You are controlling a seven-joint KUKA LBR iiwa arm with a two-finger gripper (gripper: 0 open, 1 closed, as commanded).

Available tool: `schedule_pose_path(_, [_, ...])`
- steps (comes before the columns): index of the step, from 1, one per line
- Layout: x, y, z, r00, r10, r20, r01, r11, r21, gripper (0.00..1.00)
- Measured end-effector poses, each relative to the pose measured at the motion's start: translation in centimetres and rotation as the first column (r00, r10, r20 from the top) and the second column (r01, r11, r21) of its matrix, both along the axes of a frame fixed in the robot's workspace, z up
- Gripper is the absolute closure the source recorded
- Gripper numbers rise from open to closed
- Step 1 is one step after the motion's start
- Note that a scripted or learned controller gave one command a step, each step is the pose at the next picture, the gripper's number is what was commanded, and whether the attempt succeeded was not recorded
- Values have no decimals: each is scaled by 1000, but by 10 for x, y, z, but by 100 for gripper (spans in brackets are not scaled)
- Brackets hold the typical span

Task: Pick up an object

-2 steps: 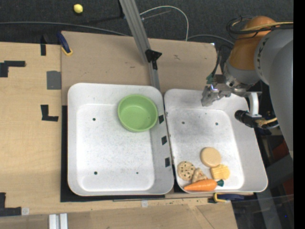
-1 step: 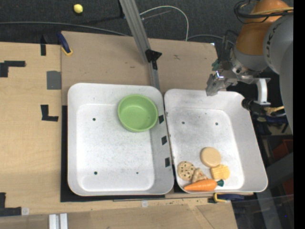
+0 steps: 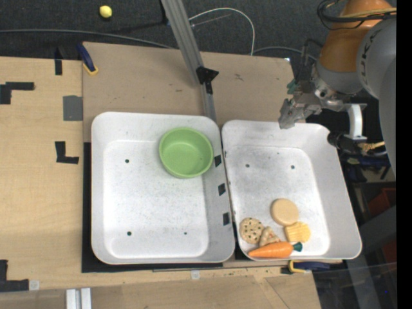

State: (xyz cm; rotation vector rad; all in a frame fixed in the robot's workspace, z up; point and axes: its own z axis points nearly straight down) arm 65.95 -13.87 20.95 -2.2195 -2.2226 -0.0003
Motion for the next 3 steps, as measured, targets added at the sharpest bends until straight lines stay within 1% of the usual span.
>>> schedule_pose_path(2, [-6, 110, -13, 1000, 5, -2, -5, 1000, 1, 100])
schedule_pose_path(3, [-3, 172, 3, 1000, 7, 0, -7, 1000, 2, 100])
